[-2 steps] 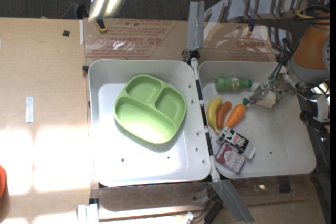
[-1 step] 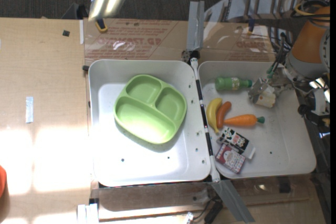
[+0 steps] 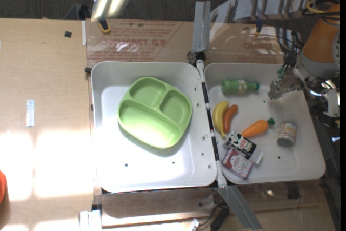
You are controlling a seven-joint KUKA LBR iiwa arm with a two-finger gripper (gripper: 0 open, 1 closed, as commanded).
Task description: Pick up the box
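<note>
A small box point(image 3: 237, 163) with a red and white printed face lies flat in the right bin point(image 3: 303, 167), near its front left corner. A black-and-white patterned carton point(image 3: 242, 144) lies against the box's far edge, partly over it. My gripper point(image 3: 277, 89) hangs over the back right part of the same bin, well away from the box, to its far right. Nothing shows in the gripper.
Also in the right bin are a green bottle point(image 3: 240, 86), a banana point(image 3: 219, 117), an orange-red sausage point(image 3: 230, 117), a carrot point(image 3: 256, 127) and a small can point(image 3: 286, 133). A green divided plate point(image 3: 155, 112) sits in the left bin point(image 3: 105, 132).
</note>
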